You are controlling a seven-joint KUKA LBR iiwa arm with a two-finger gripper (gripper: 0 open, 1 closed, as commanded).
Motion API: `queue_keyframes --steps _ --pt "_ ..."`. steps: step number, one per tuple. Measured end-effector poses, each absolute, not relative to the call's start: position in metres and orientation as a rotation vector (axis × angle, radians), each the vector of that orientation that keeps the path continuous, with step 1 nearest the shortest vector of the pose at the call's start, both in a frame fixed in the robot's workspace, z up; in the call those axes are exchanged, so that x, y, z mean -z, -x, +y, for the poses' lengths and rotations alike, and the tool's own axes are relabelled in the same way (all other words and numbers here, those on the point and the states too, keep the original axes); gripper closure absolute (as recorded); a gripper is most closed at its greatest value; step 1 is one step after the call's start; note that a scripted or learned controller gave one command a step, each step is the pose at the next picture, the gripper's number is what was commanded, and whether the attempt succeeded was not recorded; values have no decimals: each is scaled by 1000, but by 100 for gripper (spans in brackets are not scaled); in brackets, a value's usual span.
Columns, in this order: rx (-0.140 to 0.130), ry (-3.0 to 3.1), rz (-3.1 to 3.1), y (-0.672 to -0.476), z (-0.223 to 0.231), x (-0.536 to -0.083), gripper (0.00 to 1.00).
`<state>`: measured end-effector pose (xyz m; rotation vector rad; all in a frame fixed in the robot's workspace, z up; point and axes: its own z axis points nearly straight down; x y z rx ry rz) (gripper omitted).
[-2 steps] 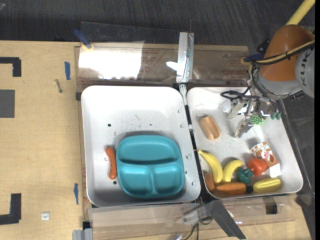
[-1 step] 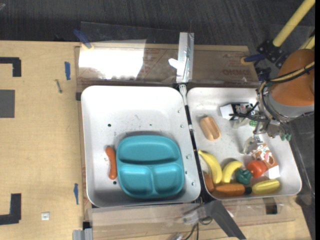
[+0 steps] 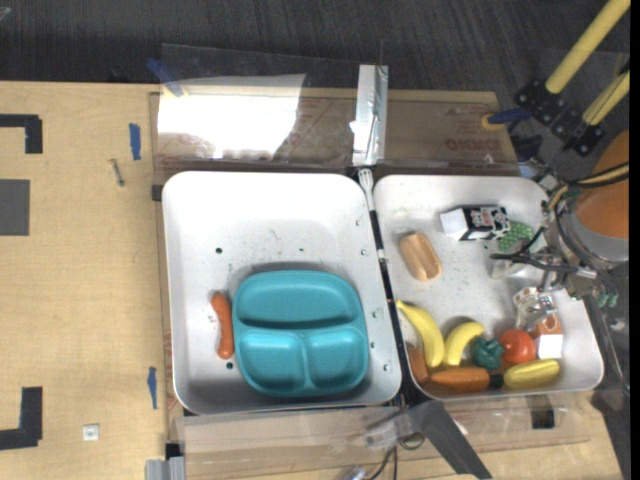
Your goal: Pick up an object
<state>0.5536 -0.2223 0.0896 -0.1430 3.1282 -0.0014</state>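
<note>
Your pincer [image 3: 532,261] hung low over the right bin [image 3: 450,193], near its right wall. The blur there hid how far it was open, and you could not tell whether it held anything.

Just below it lay the likeliest targets: a red tomato [image 3: 517,345], a white block [image 3: 550,347] and a yellow piece [image 3: 532,372], all packed together. A descent there could have wedged between neighbours or nudged the round tomato away. A grab close to the wall risked striking the rim.

Further left, the bun [image 3: 420,256] lay alone, which made it the easier pick. The two bananas [image 3: 428,332] crowded an orange carrot [image 3: 460,377], so you might have lifted two things.
</note>
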Motion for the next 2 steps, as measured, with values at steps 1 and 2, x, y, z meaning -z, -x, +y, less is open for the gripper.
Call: queue_keyframes --steps 1,2 --pt "8 145 3114 -558 -222 -103 100" --pt "8 141 3120 -569 -188 -234 100"
